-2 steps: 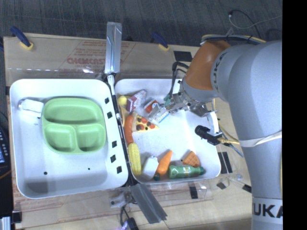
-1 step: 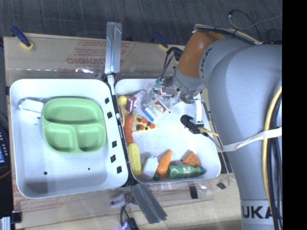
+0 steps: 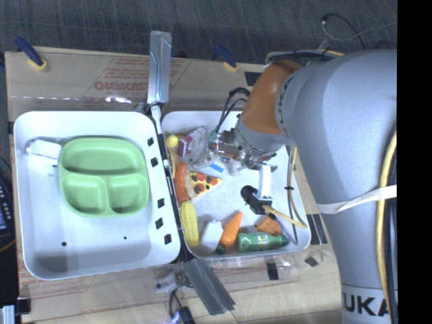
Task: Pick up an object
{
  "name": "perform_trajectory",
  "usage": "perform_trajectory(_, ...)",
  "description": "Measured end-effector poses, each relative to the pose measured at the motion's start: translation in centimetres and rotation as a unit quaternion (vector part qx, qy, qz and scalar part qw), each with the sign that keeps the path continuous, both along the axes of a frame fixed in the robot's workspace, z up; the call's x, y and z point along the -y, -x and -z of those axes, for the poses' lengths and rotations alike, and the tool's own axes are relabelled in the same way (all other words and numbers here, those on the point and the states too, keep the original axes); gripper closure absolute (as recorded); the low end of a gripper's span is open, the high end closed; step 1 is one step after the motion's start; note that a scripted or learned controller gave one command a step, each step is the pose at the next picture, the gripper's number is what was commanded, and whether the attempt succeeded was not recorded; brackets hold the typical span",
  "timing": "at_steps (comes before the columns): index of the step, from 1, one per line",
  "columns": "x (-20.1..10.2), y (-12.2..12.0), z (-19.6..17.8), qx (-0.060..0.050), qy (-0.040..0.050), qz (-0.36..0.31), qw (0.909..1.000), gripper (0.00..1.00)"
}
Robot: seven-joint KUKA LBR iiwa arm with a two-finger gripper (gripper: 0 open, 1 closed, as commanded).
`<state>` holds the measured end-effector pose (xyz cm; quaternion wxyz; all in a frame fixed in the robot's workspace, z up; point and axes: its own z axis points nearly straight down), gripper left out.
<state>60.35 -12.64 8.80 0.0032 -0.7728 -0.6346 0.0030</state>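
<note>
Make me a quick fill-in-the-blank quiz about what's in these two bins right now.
1. The green tray lies in the ____ bin.
2. The corn lies against the right bin's ____ wall.
3. The bottle lying near the right bin's front edge is ____ in colour.
4. The band above the arm's wrist is ____.

Missing words: left; left; green; orange

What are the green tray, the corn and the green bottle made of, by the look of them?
The tray looks like moulded plastic: one even pale green, matte, with smooth rounded compartments. The corn is probably plastic toy food, uniformly yellow with a slight sheen, though rubber is possible. The bottle also seems plastic, glossy green with a label; at this size I can't rule out glass.
</note>
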Motion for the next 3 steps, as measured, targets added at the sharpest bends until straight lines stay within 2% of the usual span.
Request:
perform_trajectory(1,-2.9,3.8,0.0,0.000,-0.0002,0.001,1.0000,0.00)
perform_trajectory(2,-0.4,8.4,-9.7,0.001,0.0007,0.053,0.9986,0.00)
perform_trajectory(3,-0.1,12.6,-0.1,0.003,-0.0015,-0.056,0.9984,0.00)
